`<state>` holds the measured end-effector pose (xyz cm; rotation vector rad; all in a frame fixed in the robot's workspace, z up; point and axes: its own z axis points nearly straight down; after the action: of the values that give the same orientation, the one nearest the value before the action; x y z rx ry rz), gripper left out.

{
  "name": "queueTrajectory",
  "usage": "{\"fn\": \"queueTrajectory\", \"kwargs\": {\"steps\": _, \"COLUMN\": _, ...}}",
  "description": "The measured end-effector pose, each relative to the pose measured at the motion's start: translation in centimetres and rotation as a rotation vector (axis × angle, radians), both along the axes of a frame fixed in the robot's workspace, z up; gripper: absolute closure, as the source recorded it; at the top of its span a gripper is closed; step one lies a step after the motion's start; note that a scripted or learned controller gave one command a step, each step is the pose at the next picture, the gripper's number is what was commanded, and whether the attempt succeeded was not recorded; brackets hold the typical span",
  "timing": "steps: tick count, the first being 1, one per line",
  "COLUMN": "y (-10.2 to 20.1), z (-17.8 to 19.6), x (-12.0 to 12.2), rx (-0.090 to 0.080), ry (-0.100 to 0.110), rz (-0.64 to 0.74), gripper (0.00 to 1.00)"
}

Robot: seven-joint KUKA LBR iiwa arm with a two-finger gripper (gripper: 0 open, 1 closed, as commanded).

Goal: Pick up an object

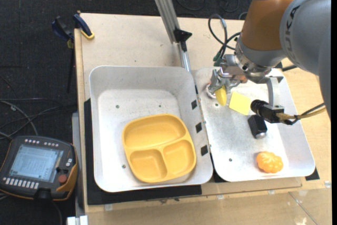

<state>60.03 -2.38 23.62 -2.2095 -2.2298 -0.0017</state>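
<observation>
Gripper (220, 88) low in right bin (295, 155), upper centre-right, over small yellow piece (221, 96). Jaws' state: cannot tell. Risk: off-centre closure nudges piece aside; yellow block (239, 103) crowds approach.

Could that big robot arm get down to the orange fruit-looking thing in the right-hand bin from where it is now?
Probably yes. The orange thing lies alone near the front of the right bin, with bare floor around it and nothing over it. The gripper is at the bin's far end, near a yellow block.
</observation>
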Motion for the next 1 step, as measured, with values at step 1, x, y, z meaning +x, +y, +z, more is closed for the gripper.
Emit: {"fn": "queueTrajectory", "kwargs": {"steps": 1, "y": 5.10, "z": -0.80, "x": -0.07, "rx": -0.001, "ry": 0.001, "rz": 0.000, "gripper": 1.00}}
